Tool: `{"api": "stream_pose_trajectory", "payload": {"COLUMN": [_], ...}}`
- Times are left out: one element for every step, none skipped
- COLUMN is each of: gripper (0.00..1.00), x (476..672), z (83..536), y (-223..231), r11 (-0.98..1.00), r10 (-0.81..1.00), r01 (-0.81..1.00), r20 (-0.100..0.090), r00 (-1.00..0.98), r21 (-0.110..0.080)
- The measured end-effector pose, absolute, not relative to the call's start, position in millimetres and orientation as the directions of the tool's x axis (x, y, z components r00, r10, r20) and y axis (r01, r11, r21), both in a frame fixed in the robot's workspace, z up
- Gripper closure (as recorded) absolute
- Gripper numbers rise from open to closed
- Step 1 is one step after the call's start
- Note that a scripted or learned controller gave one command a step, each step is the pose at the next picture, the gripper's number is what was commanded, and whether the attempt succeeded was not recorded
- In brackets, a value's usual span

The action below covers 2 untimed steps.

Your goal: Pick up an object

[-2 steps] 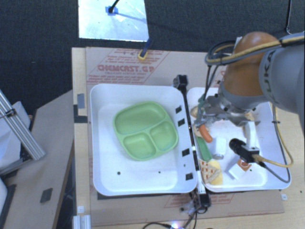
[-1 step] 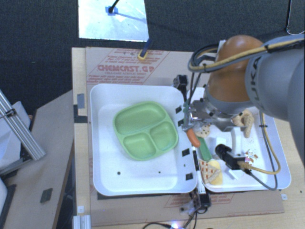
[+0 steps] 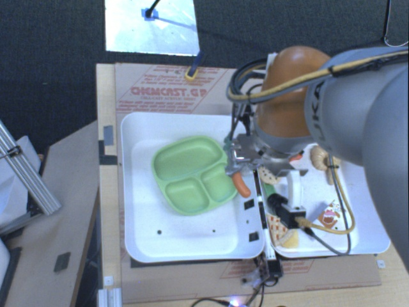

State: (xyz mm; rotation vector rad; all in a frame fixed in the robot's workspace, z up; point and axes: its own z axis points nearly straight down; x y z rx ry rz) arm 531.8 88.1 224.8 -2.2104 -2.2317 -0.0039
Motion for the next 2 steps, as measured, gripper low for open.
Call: {"api": "stream_pose_trajectory", "payload": {"gripper": [1.0,1.0], "x": [526.5,532.5], "z": [221.5,215.2], "y": [85.2,90.3], "r11": [0.001,0.004], "r10": [1.0,1.0], "r01": [1.0,1.0], "r20": [0.0,0.0], "r00": [-0.001,-0.004], "r21": [0.0,0.001]}}
